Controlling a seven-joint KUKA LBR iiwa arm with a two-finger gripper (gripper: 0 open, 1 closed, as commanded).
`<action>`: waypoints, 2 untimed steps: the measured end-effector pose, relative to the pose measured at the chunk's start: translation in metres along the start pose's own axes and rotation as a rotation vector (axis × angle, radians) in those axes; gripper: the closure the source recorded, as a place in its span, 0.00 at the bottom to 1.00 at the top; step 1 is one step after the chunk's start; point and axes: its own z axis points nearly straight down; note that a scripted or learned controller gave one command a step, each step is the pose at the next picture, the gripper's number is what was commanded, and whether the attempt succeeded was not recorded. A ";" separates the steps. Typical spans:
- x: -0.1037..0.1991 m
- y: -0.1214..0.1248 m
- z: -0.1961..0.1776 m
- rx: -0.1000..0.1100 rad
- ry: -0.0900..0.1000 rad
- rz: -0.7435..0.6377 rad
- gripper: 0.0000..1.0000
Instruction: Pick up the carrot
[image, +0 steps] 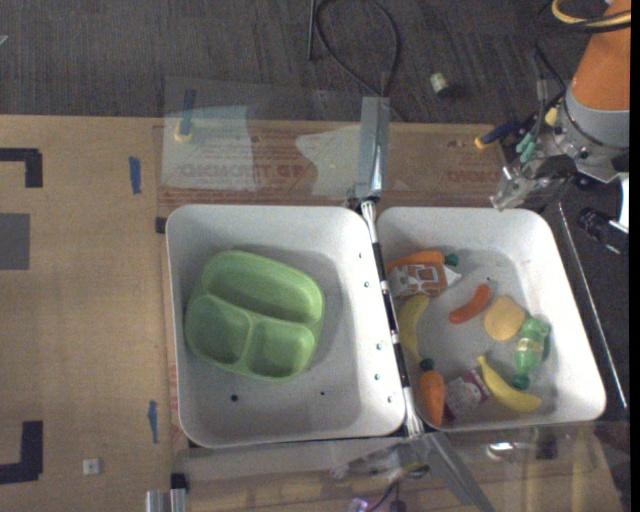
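A tan bench (80, 300) fills the frame, black square marks along its left edge and short blue tape strips (134, 175) dotted near them. Directly on it, two shallow white bins sit side by side, edges touching: the left bin (190, 400) and the right bin (570, 330). Behind them lies a clear plastic sheet (260, 150) flat on the board, with a grey metal bar (371, 150) running back from the seam between the bins.

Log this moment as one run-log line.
stage: approach | hand: above right bin's far-right corner | carrot: near edge, untouched | green tray: left bin
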 end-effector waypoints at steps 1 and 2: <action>0.013 -0.041 -0.057 0.008 0.002 0.455 1.00; 0.018 -0.065 -0.047 0.017 0.001 1.048 1.00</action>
